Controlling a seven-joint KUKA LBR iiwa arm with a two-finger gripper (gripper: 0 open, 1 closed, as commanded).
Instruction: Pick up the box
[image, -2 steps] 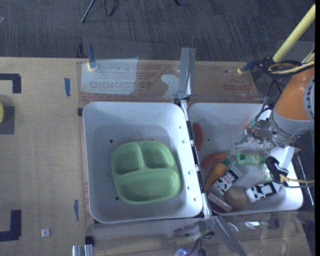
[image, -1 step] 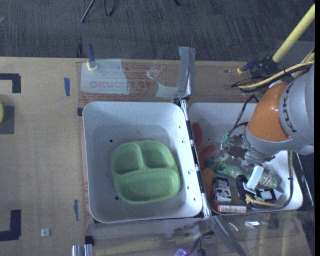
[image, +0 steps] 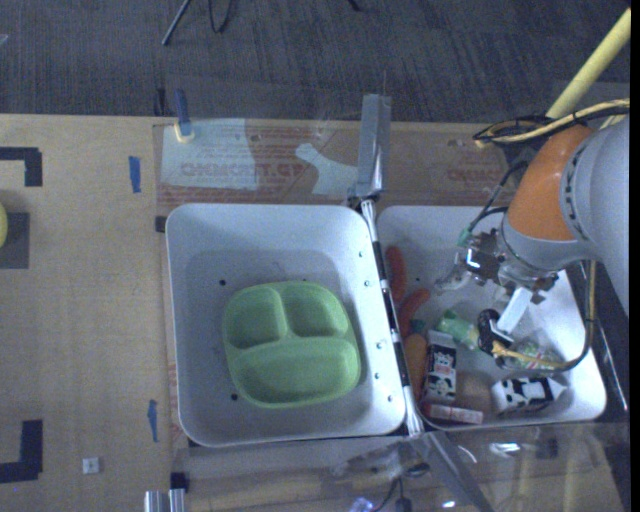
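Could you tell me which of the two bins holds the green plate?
The bin on the view's left holds the plate; the other bin holds small items.

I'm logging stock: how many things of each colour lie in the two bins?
Green: 2, plate and small piece
Red or orange: 3, sticks
Black-and-white: 2, boxes
Pink: 1, bar
Total: 8 showing

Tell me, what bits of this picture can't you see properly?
In the camera view:
Right shallow white bin: its far right part lies under the grey and orange arm.
Small black-and-white printed box: print too small to read.
Black-and-white patterned lump near the bin's front right corner: too blurred to identify.
Yellow object at the left edge: cut off by the frame.
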